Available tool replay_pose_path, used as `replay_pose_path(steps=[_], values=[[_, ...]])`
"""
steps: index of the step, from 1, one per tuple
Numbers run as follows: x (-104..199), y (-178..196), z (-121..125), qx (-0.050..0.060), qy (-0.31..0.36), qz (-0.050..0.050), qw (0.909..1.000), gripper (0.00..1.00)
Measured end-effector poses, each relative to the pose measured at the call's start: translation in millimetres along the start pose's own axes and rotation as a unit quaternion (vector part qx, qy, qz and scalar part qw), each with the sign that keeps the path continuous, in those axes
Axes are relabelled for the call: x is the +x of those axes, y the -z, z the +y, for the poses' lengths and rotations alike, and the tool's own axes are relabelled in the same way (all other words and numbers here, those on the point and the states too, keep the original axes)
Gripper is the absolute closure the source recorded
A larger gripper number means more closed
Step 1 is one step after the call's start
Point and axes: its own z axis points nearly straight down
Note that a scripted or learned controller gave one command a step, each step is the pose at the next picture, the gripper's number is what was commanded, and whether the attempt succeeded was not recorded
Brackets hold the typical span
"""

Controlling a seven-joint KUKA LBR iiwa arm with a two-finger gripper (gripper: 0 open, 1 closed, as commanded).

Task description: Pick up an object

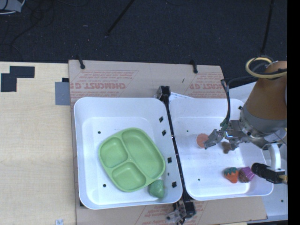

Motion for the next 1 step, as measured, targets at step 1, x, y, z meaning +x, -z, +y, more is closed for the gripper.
replay_pose_path(steps=[1], values=[[7.3, -45.7, 0.3, 0.000, 0.000, 0.000, 1.0000, 0.00]])
